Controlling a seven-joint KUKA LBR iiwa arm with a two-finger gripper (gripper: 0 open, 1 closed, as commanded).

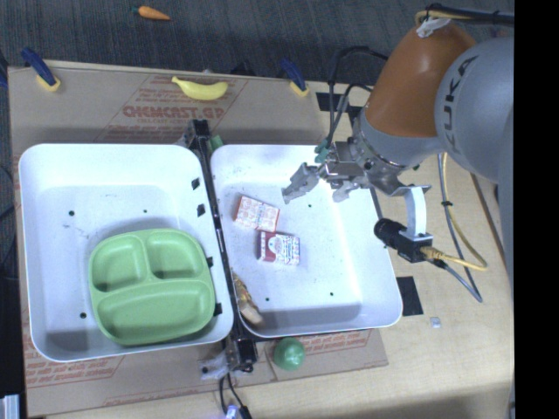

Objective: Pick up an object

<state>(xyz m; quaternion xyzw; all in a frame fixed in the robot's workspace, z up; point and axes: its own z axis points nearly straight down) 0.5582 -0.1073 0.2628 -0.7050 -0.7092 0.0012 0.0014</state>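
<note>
My gripper hangs over the back right part of the right bin, open, with nothing between its fingers. Two small cartons lie on the bin floor to its left and nearer the camera: a pale red and white one and a darker red one. A small tan object lies at the bin's front left corner. The left bin holds a green divided tray.
A yellow banana lies on the cardboard behind the bins. A green ball sits on the cardboard in front of the right bin. An orange carrot lies on the dark floor beyond. Blue clamps hold the cardboard's back edge.
</note>
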